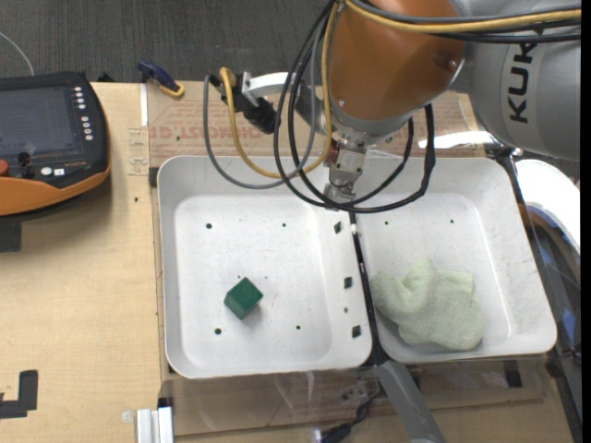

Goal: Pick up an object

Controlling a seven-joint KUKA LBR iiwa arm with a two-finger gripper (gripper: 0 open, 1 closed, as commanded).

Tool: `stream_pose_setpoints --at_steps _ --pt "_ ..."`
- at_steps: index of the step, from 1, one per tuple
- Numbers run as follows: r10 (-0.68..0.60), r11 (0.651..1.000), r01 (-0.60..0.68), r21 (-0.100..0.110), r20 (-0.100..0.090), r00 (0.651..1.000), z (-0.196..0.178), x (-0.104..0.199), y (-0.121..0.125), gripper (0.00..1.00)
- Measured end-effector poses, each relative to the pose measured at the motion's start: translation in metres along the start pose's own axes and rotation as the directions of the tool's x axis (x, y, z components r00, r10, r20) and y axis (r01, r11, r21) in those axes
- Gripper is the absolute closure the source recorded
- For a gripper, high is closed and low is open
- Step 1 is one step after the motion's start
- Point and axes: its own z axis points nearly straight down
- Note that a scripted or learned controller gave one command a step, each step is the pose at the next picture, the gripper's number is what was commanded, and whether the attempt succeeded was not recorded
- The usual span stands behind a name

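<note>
I am looking at two candidates: a small green cube (244, 297) lying in the lower middle of the left bin (185, 247), well clear of its walls, and a pale crumpled cloth (431, 305) bunched in the lower part of the right bin (499, 238), close to the divider. The gripper (342, 189) is hanging near the top centre of the frame, above the ridge where the two bins are meeting, apart from both objects; whether it is spread or closed, I cannot tell, and I am seeing nothing held beneath it. I am worrying that a straight descent from here is heading for the rims, not an object. The looping cables (277, 169) could be snagging the bin edge, and the cloth may be slipping free.
</note>
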Motion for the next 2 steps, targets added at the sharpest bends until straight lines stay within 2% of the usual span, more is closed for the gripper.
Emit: stream_pose_setpoints --at_steps 1,2 --pt "-0.003 1.000 0.003 0.000 0.002 1.000 0.024 -0.021 0.038 1.00" --pt "-0.009 1.000 0.009 -0.001 0.002 1.000 0.061 -0.100 0.080 1.00"
